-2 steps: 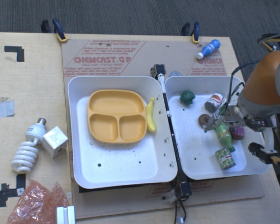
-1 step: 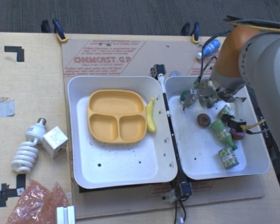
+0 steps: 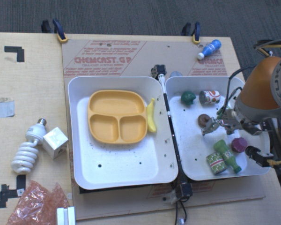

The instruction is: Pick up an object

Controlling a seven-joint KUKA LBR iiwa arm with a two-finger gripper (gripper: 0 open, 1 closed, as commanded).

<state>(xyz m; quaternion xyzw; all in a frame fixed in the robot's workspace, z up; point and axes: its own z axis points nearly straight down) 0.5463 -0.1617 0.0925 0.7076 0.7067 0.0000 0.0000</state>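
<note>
The right bin point(image 3: 189, 158) holds several small objects. A dark green lump point(image 3: 188, 97) and a small red-and-white can point(image 3: 210, 96) lie at its far end. A brown ring point(image 3: 204, 120) sits mid-bin. Near the front right lie a green bottle point(image 3: 227, 154), a green-and-red box point(image 3: 215, 163) and a purple piece point(image 3: 239, 144). My gripper point(image 3: 214, 126) hangs low over the bin, just right of the brown ring and above the green bottle. Nothing is visibly held in it.
The left bin point(image 3: 122, 168) holds a yellow divided plate point(image 3: 117, 115) with a banana point(image 3: 151, 116) along its right side. A blue-and-white bottle point(image 3: 209, 49) lies behind the bins. A spiral bulb point(image 3: 28, 146), a white cube point(image 3: 55, 141) and a red mesh bag point(image 3: 35, 203) lie left.
</note>
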